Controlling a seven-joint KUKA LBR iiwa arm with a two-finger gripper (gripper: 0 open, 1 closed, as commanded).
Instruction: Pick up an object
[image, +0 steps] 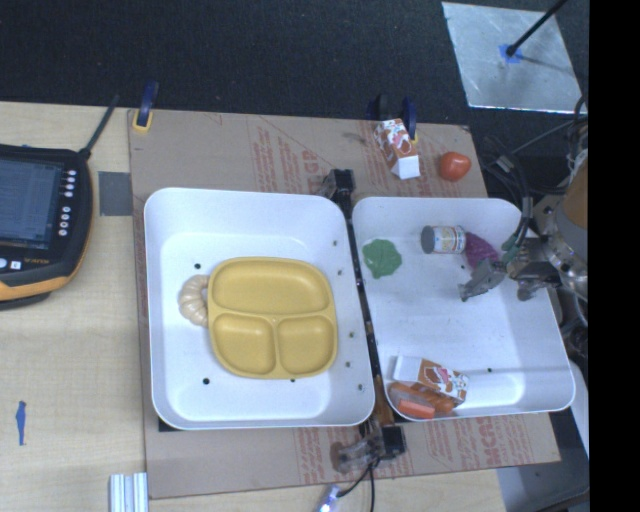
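The gripper (497, 277) is seen low over the right bin (450, 345), near its right wall, with the arm (560, 260) reaching in from that side. The jaws are spread apart and nothing is held between them. Just beside them, toward the bin's far edge, a purple item (480, 247) lies touching or nearly touching a small jar (442, 239) on its side; which of the two is aimed at cannot be told. A green piece (381, 257) sits near the far left corner of the same bin, and a packet (432, 380) and an orange item (412, 405) lie at its near edge. The left bin (180, 300) carries a yellow tray (272, 316), with a beige item (192, 298) against the tray's left edge.

The step in hand is judged to be the approach, before any grasp. A descent centred on one object is called for next, then closing; the crowding of jar and purple item could spoil the grip.
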